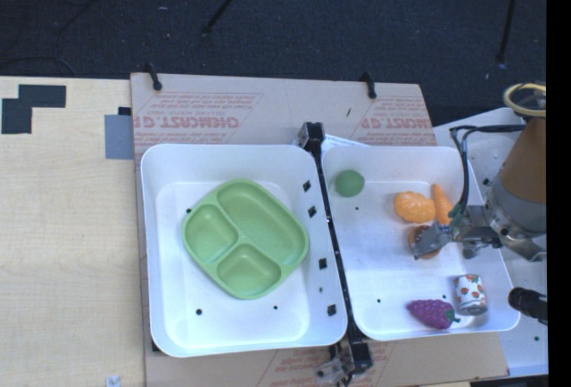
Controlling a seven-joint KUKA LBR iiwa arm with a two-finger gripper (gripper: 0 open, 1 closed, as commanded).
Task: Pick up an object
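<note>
Bench in pale wood (pixel 62 269) fills the left of the frame, with a cardboard sheet (pixel 268 113) laid over it and dark carpet (pixel 268 2) across the top, where thin black stand legs slant over the floor. 2 shallow white bins sit side by side on the cardboard. The left bin (pixel 169 314) carries a green divided plate (pixel 245 238) with 3 compartments, lying flat near its middle.

Over to the right bin (pixel 375 305): a green ball (pixel 349 184) near its upper left, an orange lump (pixel 415 207) touching a small carrot (pixel 442 202) right of centre, a purple bunch of grapes (pixel 431 313) low down, and a small patterned can (pixel 470 294) just beside the grapes.

The arm (pixel 526 171) comes in at the right edge, and the gripper (pixel 437 238) is down over a brownish object (pixel 426 244), just below the orange lump. Whether the claw is spread or pinching, I cannot tell from here.
</note>
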